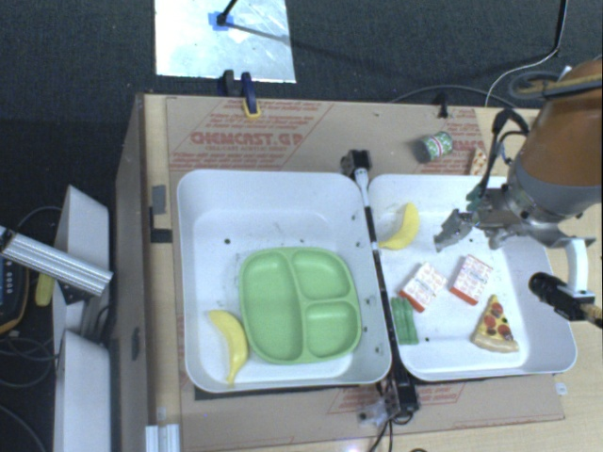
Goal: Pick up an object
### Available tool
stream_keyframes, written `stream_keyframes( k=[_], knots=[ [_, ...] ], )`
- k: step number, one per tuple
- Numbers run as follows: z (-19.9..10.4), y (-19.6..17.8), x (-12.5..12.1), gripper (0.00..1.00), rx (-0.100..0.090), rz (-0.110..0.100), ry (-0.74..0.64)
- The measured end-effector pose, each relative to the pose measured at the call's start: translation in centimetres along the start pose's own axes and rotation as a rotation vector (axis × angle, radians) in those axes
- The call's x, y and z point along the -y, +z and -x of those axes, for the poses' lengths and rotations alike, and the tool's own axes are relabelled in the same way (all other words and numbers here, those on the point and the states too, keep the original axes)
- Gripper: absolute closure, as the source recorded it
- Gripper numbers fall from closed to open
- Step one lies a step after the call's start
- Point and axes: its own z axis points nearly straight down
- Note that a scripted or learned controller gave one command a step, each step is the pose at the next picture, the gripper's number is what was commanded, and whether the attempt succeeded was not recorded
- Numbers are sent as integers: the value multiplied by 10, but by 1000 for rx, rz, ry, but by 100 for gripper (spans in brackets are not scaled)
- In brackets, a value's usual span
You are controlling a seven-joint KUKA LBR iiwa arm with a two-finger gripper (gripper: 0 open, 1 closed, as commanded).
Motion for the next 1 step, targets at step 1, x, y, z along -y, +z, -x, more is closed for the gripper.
stream_keyframes(
  k=[1],
  knots=[
    [11,64,-45,0,1,-1,1]
  ],
)
